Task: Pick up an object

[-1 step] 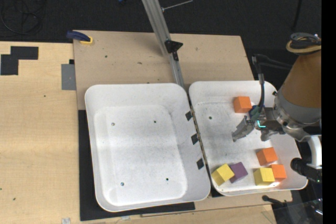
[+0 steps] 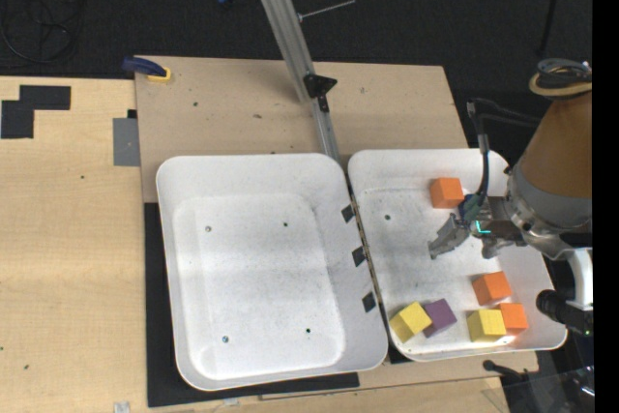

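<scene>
arm: I've got the KUKA arm (image 2: 556,169) reaching in from the right, over the right bin (image 2: 406,179).
gripper: gripper (image 2: 453,239) sits low over the middle of the right bin; jaws look slightly parted with nothing between them, though it's small and dark so I'm not fully sure.
targets: all blocks are in the right bin. Upper orange cube (image 2: 446,191) is just above and beside the gripper, apart from it. Middle orange cube (image 2: 491,286) is below and to its right. Along the bottom edge: yellow cube (image 2: 411,320) touching purple cube (image 2: 439,314), and a second yellow cube (image 2: 486,324) touching a corner orange cube (image 2: 514,316).
left bin: left bin (image 2: 193,208), not my concern here.
step: still lining up, no grasp yet, I'd say.
how to do it well: I'd pick a lone block, upper or middle orange cube, not the touching pairs. Centre jaws over it, square to flat faces, open wider than the cube, go down fully, then close.
risk: off-centre descent nudges the cube away; bottom pairs sit near the wall.
</scene>
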{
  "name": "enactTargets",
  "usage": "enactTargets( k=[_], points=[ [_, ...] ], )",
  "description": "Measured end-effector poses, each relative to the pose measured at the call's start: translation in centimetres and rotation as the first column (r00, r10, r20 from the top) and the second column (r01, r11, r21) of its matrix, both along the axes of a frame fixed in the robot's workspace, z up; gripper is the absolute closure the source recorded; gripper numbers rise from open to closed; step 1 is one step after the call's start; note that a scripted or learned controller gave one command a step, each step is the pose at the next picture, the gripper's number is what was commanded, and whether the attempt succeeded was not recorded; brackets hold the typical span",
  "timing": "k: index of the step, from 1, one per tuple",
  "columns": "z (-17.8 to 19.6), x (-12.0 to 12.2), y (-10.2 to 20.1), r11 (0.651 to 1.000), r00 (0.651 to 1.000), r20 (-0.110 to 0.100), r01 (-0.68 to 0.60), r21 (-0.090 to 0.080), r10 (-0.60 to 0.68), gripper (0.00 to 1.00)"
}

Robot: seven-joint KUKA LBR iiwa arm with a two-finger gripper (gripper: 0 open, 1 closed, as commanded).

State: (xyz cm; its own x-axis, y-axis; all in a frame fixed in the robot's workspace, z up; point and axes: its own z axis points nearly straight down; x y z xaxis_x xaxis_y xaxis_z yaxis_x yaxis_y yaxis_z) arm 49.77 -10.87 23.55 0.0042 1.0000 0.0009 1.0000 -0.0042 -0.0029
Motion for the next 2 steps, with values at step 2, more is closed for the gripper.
enactTargets(
  k=[2],
  points=[
    [-10.8, 0.2, 0.7, 1.0, 1.0, -0.006, -0.003, 0.002, 0.003, 0.0]
  ],
)
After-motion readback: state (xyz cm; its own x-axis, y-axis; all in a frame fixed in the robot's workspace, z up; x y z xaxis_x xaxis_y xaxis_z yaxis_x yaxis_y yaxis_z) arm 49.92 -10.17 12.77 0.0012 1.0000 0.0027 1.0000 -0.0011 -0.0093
